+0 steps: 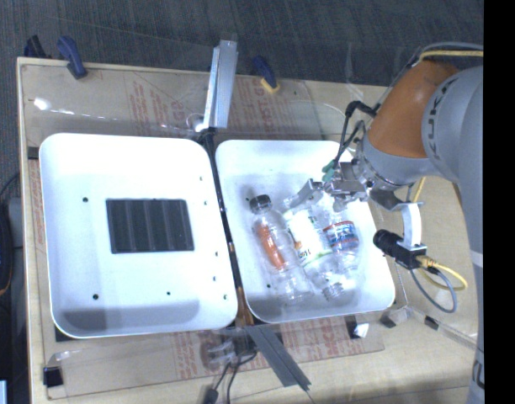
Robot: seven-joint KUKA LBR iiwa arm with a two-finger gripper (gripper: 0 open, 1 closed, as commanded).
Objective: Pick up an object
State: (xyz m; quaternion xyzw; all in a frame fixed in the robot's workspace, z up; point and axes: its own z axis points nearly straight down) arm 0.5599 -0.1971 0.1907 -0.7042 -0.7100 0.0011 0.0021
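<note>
- Camera view puts the gripper (318, 190) low inside the right bin (241, 183), at the far end of the bottle pile; you cannot tell from here whether it is parted or closed, and nothing can be seen caught in it.
- You are, by my reading, at the reach-and-grasp step: the tool is down among the bottles but no object is visibly lifted clear of the bin floor.
- Just beside the gripper lies a clear bottle with a white label (303, 236), and to its right a bottle with a blue label (342, 237); either looks the likeliest target.
- Your next move calls for settling on one bottle and closing across its body, then rising straight up; these clear, rounded bottles lie touching one another, so a glancing grip could slip or drag a neighbour.
- Further left in that bin you have a bottle with a black cap and orange contents (269, 232), and more clear bottles crowd the near side.
- The grey arm (443, 116), with its orange band, comes in from the right above the bin's far right corner.
- The left bin (64, 225) holds a dark ribbed rectangular panel (150, 225) lying flat at its middle.
</note>
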